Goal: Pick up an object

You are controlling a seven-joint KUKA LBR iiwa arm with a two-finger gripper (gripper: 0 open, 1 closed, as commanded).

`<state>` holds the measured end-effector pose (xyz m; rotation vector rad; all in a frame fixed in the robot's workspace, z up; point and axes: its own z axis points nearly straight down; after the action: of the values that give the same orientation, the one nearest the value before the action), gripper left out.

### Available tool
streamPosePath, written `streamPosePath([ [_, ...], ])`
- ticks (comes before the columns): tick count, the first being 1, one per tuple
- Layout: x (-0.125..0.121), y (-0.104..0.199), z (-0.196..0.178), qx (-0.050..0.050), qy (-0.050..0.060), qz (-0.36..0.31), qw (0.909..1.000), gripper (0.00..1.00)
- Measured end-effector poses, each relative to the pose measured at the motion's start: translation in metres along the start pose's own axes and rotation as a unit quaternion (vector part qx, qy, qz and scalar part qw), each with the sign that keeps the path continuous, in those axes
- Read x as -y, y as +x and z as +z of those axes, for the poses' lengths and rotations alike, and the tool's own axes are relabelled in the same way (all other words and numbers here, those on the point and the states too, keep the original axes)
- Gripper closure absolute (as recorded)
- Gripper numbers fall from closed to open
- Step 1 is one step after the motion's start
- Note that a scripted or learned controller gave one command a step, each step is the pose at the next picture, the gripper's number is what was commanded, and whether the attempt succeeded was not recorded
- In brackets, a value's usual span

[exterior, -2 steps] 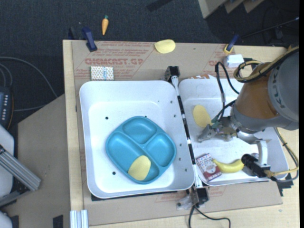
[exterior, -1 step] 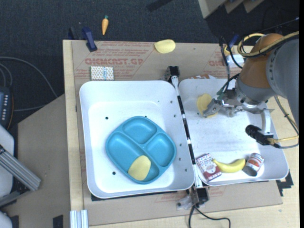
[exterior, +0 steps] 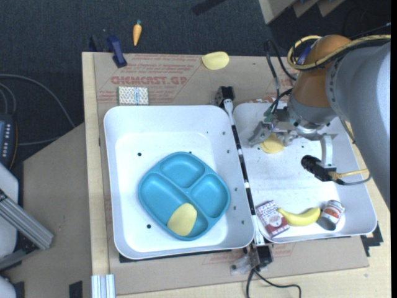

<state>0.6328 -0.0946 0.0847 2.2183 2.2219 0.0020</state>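
step: grasp attempt | hand low over small pale-yellow rounded object in right white bin | finger state: cannot tell | next: close, lift straight

Bright, even overhead light; white bins near glare. Soft shadows. Arm at 3 o'clock blurred.

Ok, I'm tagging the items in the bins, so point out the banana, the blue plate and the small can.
banana [exterior: 300, 216], camera view, middle of its curved body.
blue plate [exterior: 205, 194], camera view, floor of its right-hand compartment.
small can [exterior: 332, 214], camera view, its side wall.
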Motion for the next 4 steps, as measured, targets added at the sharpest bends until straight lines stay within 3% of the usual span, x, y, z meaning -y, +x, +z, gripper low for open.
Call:
streamPosePath([
  [1, -0.001, 0.000, -0.010, 0.001, -0.001, 0.000, 1.0000, 1.00],
  [2, 0.000, 0.000, -0.010, 0.001, -0.001, 0.000, 1.0000, 0.00],
  [3, -0.007, -0.020, 0.000, 0.001, 0.000, 0.001, 1.0000, 0.00],
  [4, -0.034, 0.001, 0.000, 0.000, 0.000, 0.000, 1.0000, 0.00],
])
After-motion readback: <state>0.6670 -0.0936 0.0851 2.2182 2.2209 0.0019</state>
